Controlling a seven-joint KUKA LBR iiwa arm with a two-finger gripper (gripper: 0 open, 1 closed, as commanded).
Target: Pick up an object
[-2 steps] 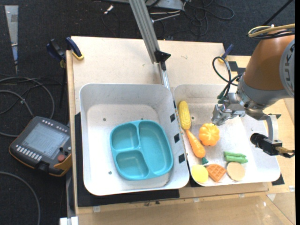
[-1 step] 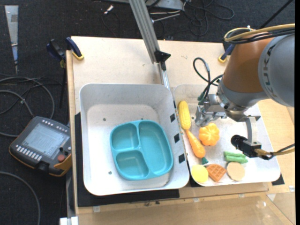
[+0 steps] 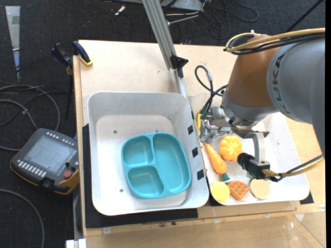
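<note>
Reaching in from the right with the gripper (image 3: 209, 124), hanging it low over the left side of the right bin (image 3: 287, 143), close by the wall next to the left bin (image 3: 103, 138). Hiding much of that tool beneath the grey arm (image 3: 297, 76) and its orange band (image 3: 251, 71), so giving no way of telling open from closed, nor of making out any hold on anything. Hovering just beyond the upper end of the carrot (image 3: 215, 159), without allowing a judgement of touching or apart.

Showing the carrot lying aslant on the right bin's floor, running from upper left toward lower right, with a bit of green at its nearer end. Placing a round orange fruit (image 3: 230, 148) just beside it on the right, seemingly touching. Lining up along that bin's front edge, from left to right, a yellow lemon (image 3: 220, 191), a brown waffle (image 3: 239, 190) and a pale round biscuit (image 3: 260, 190), each just beside the next.

Resting in the left bin a teal divided plate (image 3: 155, 164), lying flat toward the front right corner, three compartments facing up.

Carrying both bins on a pale bench (image 3: 124, 66), with a slanting metal bar (image 3: 158, 25) crossing its back edge and a teach pendant (image 3: 44, 159) lying on the dark floor well off to the left.
</note>
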